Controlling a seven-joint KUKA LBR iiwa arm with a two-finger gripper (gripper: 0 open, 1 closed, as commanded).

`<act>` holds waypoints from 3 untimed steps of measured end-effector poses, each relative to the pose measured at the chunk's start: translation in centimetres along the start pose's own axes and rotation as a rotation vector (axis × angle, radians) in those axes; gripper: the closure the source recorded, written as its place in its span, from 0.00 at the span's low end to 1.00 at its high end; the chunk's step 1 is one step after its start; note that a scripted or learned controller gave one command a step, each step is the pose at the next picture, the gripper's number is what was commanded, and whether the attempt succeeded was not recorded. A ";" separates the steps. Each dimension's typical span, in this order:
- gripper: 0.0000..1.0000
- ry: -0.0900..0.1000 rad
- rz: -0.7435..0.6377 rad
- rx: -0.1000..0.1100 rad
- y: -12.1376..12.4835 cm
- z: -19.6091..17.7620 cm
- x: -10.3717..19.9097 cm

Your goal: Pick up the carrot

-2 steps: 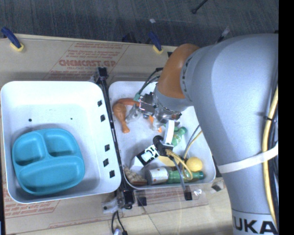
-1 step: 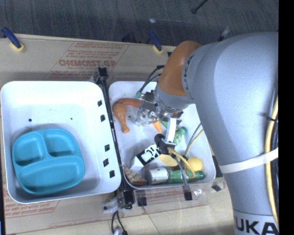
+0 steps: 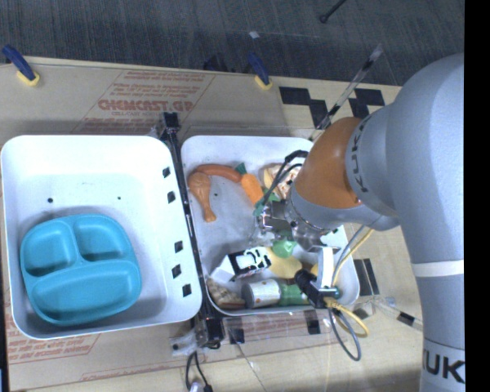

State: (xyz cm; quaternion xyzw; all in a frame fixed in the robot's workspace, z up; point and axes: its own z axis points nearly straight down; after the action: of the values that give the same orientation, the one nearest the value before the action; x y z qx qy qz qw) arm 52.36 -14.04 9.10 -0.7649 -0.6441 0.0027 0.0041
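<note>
Nearest edge, right bin (image 3: 198, 219): a can-like cylinder (image 3: 265, 292) lies on its side against the front wall, about 6 o'clock from my wrist. Just left of it at the bin's front-left, a small black-and-white item (image 3: 249, 260); can't make out what it is. A pale yellow-green piece (image 3: 282, 247) sits right beside that, partly under my hardware.

My claw (image 3: 279, 219) is down inside the right bin, centre-right, buried under wrist, cables and mount. Can't tell if it's spread or closed, and I see nothing between the tips. Yellow cable loops (image 3: 347, 317) hang off me at 5 o'clock, over the bin's front-right corner.

Carrot (image 3: 251, 188): orange stub with a green end, lying on the bin floor at about 11 o'clock from my claw, near but apart from it. Not lifted.

At 9 o'clock from the carrot, a bigger curved orange-tan object (image 3: 207, 188), hooked shape, in the bin's back-left area, just beside the carrot.

Left bin (image 3: 33, 149): blue divided tray (image 3: 79, 266) sits in its front-left part, flat, three compartments.

Far side: bench board with red print (image 3: 144, 103) behind both bins, blue clamp (image 3: 20, 64) at its 10 o'clock corner, another blue clamp (image 3: 259, 69) at 12 o'clock.
</note>
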 end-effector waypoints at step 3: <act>1.00 0.000 -0.446 0.002 -1.1 -9.8 10.0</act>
State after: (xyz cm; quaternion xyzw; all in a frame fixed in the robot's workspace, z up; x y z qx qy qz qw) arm 53.09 -4.01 18.96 -0.6036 -0.7973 0.0025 0.0052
